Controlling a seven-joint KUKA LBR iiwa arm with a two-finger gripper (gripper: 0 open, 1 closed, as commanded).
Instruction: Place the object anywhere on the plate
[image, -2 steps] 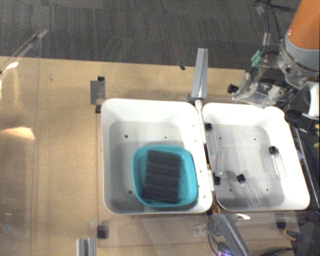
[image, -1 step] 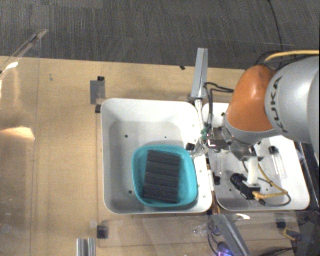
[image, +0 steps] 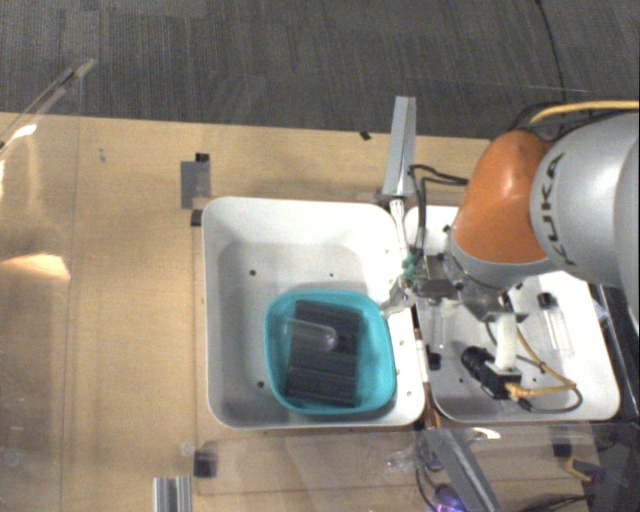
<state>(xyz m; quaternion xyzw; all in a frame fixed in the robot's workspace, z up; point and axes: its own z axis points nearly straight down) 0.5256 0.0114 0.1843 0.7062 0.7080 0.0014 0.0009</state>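
A teal square plate (image: 377, 345) lies in the left bin (image: 235, 300), toward its front. On the plate rests a dark ridged block (image: 327, 368), and a small clear piece (image: 308, 335) lies on the block's upper left. My gripper (image: 405, 288) hangs over the wall between the two bins, just off the plate's far right corner. The orange-banded wrist (image: 500, 215) covers most of it, and nothing shows in its grasp.
The right bin (image: 590, 395) sits under the arm, and a clear tube-like item (image: 555, 322) lies near its right side. A grey metal post (image: 400, 145) stands behind the bins. Bare wooden bench stretches to the left.
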